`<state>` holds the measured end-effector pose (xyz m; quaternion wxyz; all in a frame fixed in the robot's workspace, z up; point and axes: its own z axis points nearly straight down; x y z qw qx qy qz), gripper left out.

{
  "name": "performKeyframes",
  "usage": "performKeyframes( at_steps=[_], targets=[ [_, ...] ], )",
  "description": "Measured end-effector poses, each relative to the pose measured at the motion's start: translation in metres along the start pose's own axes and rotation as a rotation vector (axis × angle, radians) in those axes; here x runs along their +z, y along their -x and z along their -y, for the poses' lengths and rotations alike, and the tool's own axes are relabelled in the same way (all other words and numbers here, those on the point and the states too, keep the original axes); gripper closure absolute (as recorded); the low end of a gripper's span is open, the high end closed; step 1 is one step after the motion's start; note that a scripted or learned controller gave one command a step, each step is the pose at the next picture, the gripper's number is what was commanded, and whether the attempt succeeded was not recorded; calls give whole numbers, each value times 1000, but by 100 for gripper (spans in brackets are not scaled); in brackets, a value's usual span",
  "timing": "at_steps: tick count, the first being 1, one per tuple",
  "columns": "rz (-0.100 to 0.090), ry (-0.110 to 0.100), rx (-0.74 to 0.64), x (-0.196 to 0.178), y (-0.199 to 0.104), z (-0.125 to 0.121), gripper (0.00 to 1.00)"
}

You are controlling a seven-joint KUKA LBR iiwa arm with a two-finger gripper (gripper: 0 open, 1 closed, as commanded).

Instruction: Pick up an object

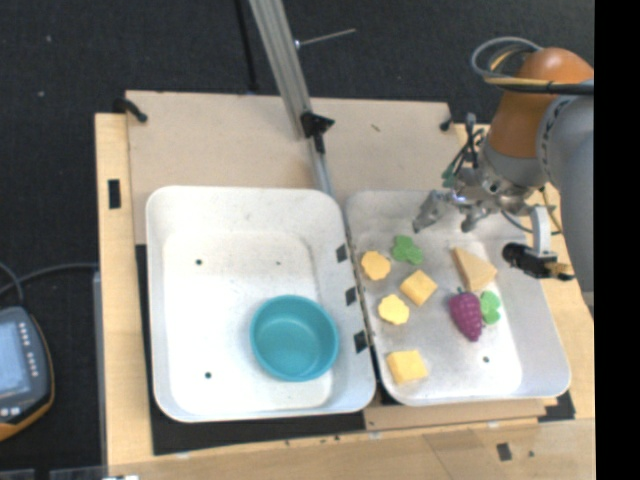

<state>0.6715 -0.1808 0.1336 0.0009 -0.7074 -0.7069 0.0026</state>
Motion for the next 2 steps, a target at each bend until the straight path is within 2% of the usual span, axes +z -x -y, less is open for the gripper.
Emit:
performKeyframes(
  at_steps=[1, 2],
  targets=[
    [1, 7, 1, 32, 2, -1, 0],
    [4, 11, -1, 19, 3, -2, 100]
  ],
)
